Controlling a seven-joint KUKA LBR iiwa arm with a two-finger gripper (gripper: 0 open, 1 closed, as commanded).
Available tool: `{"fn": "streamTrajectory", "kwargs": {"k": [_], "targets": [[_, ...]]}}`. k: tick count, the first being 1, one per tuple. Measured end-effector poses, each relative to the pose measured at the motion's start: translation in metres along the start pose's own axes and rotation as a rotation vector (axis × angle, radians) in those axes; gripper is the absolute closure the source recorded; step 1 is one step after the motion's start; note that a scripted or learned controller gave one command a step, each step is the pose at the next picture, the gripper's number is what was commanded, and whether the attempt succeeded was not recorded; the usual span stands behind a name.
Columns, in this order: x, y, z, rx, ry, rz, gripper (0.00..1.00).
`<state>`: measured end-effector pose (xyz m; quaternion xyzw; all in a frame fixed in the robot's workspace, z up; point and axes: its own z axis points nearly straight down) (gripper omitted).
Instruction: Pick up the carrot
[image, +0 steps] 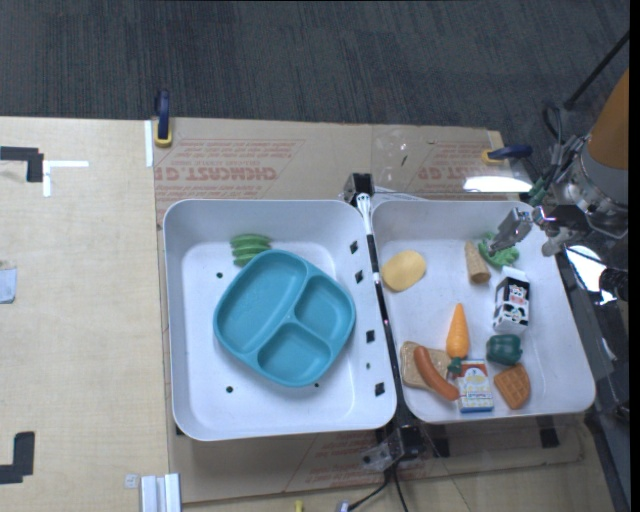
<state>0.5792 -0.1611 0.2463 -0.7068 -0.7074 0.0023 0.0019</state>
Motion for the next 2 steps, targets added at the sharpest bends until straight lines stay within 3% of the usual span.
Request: {"fn": "streamTrajectory", "kwargs": {"k": [1,2], "targets": [[0.0214,-0.0226,0.1544,-0.007,-0.001,-0.190,0.00],[0.0199,-0.0216,0.1452,-0.009,-0.002,-0.184,1.00]]}}
